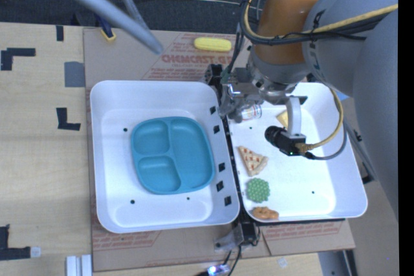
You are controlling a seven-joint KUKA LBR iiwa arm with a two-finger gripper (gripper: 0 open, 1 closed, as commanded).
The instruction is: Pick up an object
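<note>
You are looking down from one fixed camera set above the bench (39, 139), tilted at a slant so the far edge of the bench sits toward the top of the frame. It stands far enough back to take in both white bins whole: the left bin (103, 158) lies near the middle, the right bin (336, 197) just beside it. The arm (349, 22) enters from the right, looming large over the right bin, nearer the lens.

Right bin: pizza slice (252, 159) flat at centre-left; green round piece (258, 189) below; orange piece (265, 212) at front wall
</note>
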